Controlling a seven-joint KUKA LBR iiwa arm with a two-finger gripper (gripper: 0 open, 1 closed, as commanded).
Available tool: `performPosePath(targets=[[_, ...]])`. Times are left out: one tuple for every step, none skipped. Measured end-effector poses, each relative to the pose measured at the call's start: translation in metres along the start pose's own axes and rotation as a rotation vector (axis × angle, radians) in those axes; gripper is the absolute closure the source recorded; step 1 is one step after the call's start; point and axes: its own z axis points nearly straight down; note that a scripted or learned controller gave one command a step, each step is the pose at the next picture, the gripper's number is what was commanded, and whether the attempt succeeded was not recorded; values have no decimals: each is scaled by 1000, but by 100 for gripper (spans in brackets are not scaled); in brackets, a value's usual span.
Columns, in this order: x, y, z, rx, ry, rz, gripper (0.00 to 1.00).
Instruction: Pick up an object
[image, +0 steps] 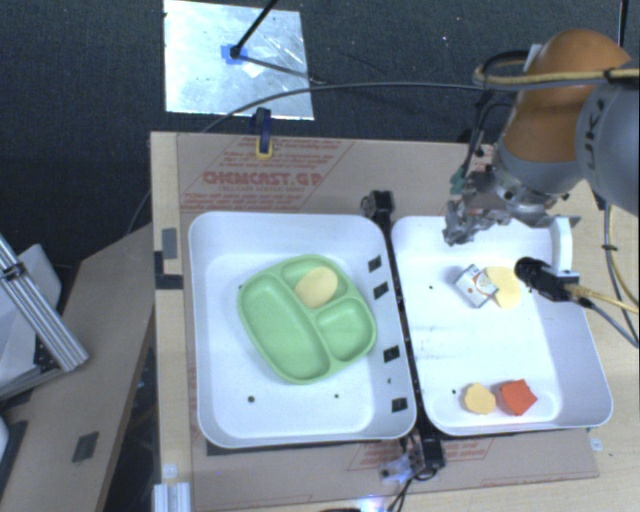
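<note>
Colours on the bench
Green tray holds a yellow piece; white bins; red block, orange lump, pale yellow disc (beside a silver-grey packet); brown board with red lettering

Even, bright light whitens my two bins. Glare flares off the foil sheet at eleven o'clock. My view looks slightly soft and grainy.

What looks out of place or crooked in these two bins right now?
Mainly the green tray in the left bin: it sits turned at an angle to the bin's walls, with a yellow item in one compartment. The items in the right bin lie loosely scattered. Nothing looks spilled or broken.
</note>
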Motion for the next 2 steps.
performPosePath(targets=[[57,-14,13,1,0,0,100],[116,-28,23,1,1,-2,100]])
